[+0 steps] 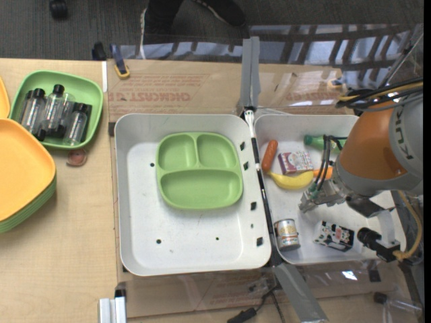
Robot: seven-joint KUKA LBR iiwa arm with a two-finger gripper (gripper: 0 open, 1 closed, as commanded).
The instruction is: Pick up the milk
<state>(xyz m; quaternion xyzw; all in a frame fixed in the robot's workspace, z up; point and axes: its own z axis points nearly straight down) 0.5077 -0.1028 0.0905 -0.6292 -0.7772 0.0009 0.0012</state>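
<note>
The milk looks to be the small white carton with black patches (335, 235), lying flat near the front of the right bin (377, 256). My gripper (314, 199) hangs over the middle of that bin, under the orange band of the arm (374, 147). It is a little behind and left of the carton, close to the right end of a banana (292, 180). Nothing shows in its grasp.
The right bin also holds a pink-and-white box (296, 161), an orange sausage-shaped toy (269, 154), a green bottle (322, 140) partly behind the arm, and a tin can (287, 234) left of the carton. A green divided plate (199, 169) lies in the left bin (135, 247).
</note>
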